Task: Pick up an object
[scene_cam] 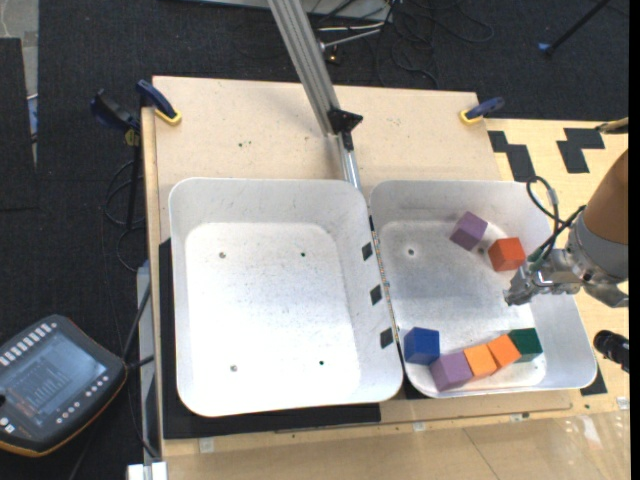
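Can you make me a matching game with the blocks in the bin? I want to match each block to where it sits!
Blocks:
1. blue block
2. green block
3. red-orange block
4. upper purple block

Places:
A. right end of the row along the bin's near edge
B. nearest the gripper, just above it in the picture
C. near corner of the right bin, by the divider
D. farthest up the picture of all the blocks

Pairs: 1-C, 2-A, 3-B, 4-D

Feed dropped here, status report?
Gripper low over right bin, nothing between fingers. Orange cube closest, purple cube beside it. Path clear.
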You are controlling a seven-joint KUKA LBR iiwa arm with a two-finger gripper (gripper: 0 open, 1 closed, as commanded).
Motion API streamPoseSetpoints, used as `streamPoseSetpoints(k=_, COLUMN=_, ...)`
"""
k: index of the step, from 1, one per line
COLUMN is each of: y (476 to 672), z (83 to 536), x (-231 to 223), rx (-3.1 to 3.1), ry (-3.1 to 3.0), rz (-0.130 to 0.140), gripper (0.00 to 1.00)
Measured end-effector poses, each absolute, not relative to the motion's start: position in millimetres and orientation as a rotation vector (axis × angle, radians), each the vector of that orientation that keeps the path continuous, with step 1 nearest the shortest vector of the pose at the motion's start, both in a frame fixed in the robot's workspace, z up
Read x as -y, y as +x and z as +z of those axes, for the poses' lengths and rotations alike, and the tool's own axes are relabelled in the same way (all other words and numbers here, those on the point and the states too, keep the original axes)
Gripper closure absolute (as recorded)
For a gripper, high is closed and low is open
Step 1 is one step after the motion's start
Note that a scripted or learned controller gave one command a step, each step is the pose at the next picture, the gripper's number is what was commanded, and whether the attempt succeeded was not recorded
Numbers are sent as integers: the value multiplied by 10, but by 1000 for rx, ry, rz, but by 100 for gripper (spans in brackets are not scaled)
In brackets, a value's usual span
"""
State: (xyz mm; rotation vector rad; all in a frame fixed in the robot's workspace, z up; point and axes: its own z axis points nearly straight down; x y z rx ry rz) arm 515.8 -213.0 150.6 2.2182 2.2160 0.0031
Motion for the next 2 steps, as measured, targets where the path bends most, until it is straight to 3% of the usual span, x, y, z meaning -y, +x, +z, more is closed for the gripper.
streamPoseSetpoints(k=2, y=5185, z=2278, x=2163, rx=-2220, ry=2214, rz=3, gripper=100)
